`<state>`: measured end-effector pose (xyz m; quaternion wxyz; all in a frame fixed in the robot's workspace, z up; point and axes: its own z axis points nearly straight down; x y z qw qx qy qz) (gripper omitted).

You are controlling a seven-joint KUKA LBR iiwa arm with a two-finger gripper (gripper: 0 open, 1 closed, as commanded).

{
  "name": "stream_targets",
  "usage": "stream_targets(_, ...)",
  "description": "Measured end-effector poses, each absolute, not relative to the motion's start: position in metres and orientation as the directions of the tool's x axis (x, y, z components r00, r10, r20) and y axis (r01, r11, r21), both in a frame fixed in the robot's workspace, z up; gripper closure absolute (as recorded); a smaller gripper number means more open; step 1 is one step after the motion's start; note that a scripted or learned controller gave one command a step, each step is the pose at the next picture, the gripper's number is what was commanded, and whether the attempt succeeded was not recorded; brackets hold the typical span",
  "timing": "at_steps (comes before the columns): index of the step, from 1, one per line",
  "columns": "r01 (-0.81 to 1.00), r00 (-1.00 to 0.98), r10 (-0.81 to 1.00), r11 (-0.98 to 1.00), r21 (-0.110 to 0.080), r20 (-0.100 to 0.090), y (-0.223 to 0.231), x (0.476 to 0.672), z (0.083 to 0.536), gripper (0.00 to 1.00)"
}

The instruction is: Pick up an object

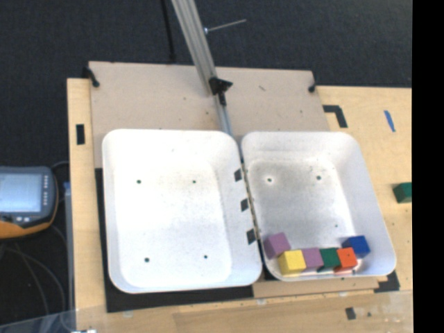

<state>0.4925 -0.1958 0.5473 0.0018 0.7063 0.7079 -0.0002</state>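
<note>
the blocks i could pick sit crowded along the near wall of the right bin (361,159): a purple block (277,243), a yellow block (293,261), a second purple block (313,258), a green block (329,257), an orange block (346,258) and a blue block (356,244), most touching. the far part of that bin's floor is open. the left bin (114,186) lies just beside it. a metal pole (198,44) slants above the bins' far edge. my gripper's state i cannot tell.

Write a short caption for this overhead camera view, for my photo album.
Small coloured blocks huddle along the near edge of the right-hand white bin, beside the left-hand white bin on a wooden bench.
</note>
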Motion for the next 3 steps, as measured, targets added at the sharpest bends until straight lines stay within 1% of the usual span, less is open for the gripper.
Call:
stream_targets(1,1.000,-0.003,1.000,0.003,0.002,-0.003,-0.196,0.492,0.547,0.00)
stream_targets(2,1.000,0.001,1.000,-0.001,0.001,-0.002,-0.212,0.484,0.547,0.00)
stream_targets(3,1.000,-0.002,1.000,0.002,0.001,-0.002,-0.212,0.484,0.547,0.00)
